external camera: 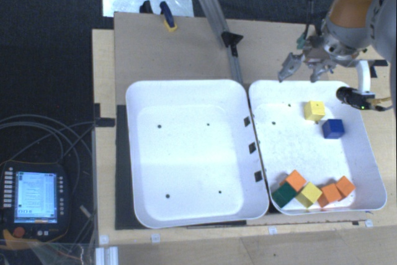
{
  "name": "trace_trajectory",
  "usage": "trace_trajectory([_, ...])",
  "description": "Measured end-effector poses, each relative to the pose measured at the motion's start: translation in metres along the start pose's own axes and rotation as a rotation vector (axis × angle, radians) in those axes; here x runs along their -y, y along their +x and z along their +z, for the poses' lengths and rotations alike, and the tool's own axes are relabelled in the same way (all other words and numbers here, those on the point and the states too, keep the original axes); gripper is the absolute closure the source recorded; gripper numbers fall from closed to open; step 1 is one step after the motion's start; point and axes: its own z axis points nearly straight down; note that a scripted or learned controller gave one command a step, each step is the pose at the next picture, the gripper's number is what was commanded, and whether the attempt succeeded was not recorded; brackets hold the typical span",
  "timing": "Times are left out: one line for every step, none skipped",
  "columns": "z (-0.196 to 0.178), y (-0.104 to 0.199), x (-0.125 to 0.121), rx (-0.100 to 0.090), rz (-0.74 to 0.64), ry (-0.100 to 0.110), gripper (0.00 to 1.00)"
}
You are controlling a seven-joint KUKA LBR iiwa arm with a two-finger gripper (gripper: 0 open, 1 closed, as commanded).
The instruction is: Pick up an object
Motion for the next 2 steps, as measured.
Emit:
trace_trajectory([0.000, 0.000, 0.000, 0.001, 0.000, 0.000, 0.00])
trace_trajectory([0.044, -0.002, 0.007, 0.001, 0.003, 0.004, 0.00])
